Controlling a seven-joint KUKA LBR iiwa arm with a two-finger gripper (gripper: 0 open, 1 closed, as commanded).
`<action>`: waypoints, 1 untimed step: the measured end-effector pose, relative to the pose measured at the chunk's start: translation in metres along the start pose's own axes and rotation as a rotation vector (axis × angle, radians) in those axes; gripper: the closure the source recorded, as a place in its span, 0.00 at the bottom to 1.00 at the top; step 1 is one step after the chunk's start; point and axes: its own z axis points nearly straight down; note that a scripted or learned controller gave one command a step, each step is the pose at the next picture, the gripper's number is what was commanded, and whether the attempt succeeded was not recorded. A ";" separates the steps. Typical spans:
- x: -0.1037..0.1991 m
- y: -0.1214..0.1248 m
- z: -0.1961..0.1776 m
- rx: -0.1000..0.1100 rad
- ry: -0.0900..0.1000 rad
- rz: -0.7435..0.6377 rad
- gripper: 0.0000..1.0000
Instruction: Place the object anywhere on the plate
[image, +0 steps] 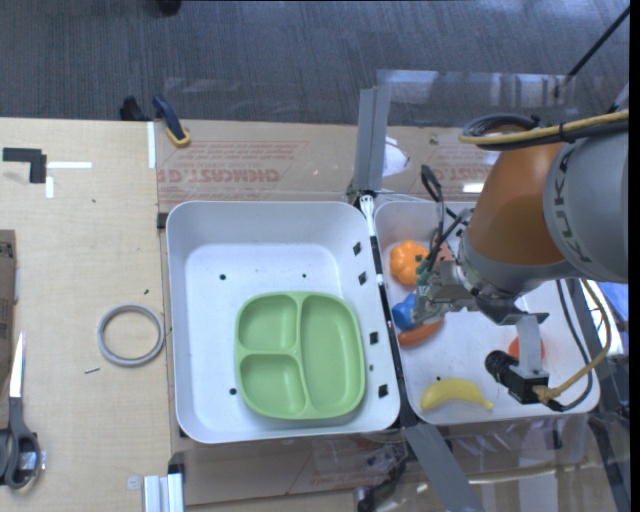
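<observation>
A light green plate (300, 354) with three compartments lies in the left white bin (190, 300). The right bin (470, 360) holds an orange toy fruit (406, 260), a blue piece (402, 313) on a red-orange piece (420, 332), a yellow banana (457, 396) and a red item (517, 349) partly behind the arm. My gripper (432, 298) reaches down at the left side of the right bin, just above the blue and red-orange pieces and below the orange fruit. The wrist covers its fingers.
The grey arm with its orange band (520, 210) covers the upper right bin. On the bench left of the bins lie a grey ring (131, 333), scissors (17, 440) and a black bracket (27, 160). A blue-handled clamp (172, 122) sits at the back.
</observation>
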 end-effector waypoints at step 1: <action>0.031 -0.026 -0.061 0.000 0.001 -0.005 1.00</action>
